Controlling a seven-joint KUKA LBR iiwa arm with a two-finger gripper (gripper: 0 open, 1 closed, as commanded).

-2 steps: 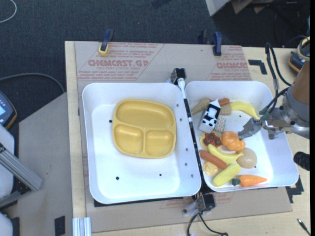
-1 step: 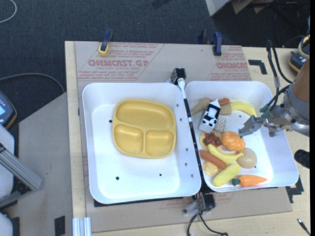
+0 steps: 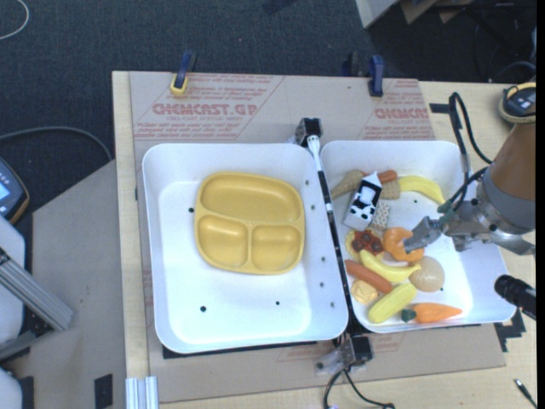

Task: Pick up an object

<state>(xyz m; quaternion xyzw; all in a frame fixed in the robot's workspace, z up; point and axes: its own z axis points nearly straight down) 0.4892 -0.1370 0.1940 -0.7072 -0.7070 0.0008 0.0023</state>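
You are looking down at a slant on a bench topped with a pale board (image 3: 281, 100) bearing red printed lettering. Two clamps grip its far edge: a yellow-jawed clamp (image 3: 180, 77) toward the left and a blue clamp (image 3: 375, 75) toward the right. Dark grey carpet (image 3: 128, 24) covers the floor around the bench. A thin white cable loop (image 3: 12, 15) lies on the carpet at upper left. An aluminium extrusion (image 3: 34, 292) crosses the lower left corner. Lighting is even and diffuse.

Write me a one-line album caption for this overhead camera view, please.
Robot gripper reaching among toy foods in the right bin, beside a yellow divided plate in the left bin.
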